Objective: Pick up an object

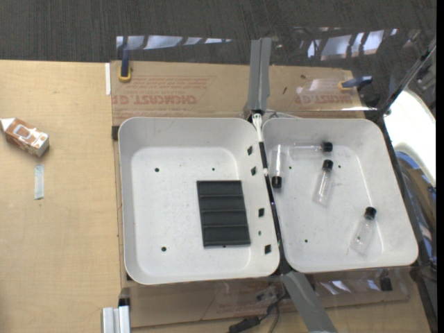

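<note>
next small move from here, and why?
Probably bring the pincer over the right bin and line up above the lone vial near its lower right. Four clear, black-capped vials lie flat there; this one sits apart from the other three, closest to the arm's side. The black ridged block in the left bin looks wider and harder to pinch.

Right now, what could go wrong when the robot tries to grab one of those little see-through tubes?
The vials are clear and may be hard to spot on the white right bin. One vial lies right by the bin's left wall, so fingers could bump the wall. Two others, the top vial and the middle vial, lie close together, so grabbing one might knock the other. They look round and may roll.
</note>
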Controlling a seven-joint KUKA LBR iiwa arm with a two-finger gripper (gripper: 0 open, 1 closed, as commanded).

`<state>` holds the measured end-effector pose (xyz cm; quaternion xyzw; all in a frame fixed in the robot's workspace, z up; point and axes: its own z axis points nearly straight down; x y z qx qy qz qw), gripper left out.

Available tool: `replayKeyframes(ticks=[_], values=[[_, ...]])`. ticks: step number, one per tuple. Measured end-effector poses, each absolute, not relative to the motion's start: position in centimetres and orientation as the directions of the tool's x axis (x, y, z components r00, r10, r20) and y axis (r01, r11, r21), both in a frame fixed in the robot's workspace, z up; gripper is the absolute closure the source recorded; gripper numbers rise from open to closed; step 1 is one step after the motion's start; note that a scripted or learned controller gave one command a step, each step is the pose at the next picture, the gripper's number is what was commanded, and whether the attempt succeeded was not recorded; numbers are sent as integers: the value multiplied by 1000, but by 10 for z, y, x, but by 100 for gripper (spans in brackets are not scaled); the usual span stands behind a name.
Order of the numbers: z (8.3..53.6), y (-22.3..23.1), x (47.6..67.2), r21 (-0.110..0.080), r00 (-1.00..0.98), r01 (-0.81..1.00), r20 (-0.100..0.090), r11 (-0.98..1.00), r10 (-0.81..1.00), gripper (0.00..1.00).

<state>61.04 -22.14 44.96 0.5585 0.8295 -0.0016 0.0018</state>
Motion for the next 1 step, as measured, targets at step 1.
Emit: replayKeyframes(ticks=[1], values=[[458, -221, 612, -1, -378, 926, -7, 378, 926, 100]])
